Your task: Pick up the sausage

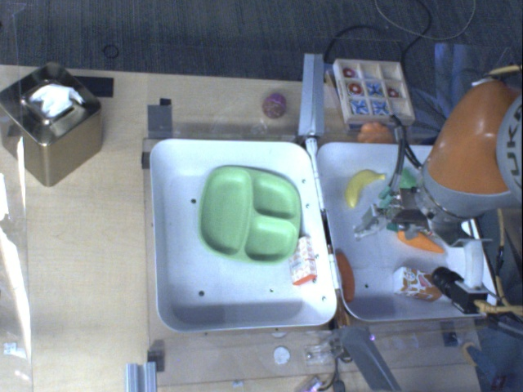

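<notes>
The sausage [345, 274] is a reddish-brown piece lying against the left wall of the right bin [372, 307], near its front corner. My gripper [372, 219] hangs over the middle of that bin, behind and to the right of the sausage and clearly apart from it. Nothing shows held in the gripper. A yellow banana [362, 186] lies just behind the gripper. An orange carrot [422, 240] lies right beside it, partly under the wrist.
A printed packet [415, 282] lies at the right bin's front. The left bin [176, 300] holds a green divided plate [249, 212] and a small red-and-white carton [304, 261] near its right wall. A game box [372, 88] sits behind the bins.
</notes>
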Controlling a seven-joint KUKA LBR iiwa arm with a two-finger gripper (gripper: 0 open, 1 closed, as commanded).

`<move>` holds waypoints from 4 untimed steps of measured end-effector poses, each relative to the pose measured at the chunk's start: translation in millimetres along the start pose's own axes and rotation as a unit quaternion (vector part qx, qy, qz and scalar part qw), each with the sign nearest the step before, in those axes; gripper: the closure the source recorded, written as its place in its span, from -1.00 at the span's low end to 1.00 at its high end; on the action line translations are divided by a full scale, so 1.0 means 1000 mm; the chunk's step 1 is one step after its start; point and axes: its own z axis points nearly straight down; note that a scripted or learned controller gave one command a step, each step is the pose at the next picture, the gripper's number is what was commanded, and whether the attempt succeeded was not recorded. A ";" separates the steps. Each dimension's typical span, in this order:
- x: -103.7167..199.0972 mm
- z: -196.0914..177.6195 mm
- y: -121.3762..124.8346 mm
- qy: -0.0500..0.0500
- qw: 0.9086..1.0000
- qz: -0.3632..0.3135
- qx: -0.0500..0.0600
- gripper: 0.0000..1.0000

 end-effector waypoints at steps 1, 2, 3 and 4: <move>0.015 0.049 -0.002 0.001 0.999 -0.043 0.002 -1.00; -0.025 0.048 0.019 0.000 0.991 0.135 0.002 -1.00; -0.074 0.071 0.050 0.000 0.999 0.043 0.002 -1.00; -0.012 0.048 0.023 0.000 1.000 -0.023 0.002 -1.00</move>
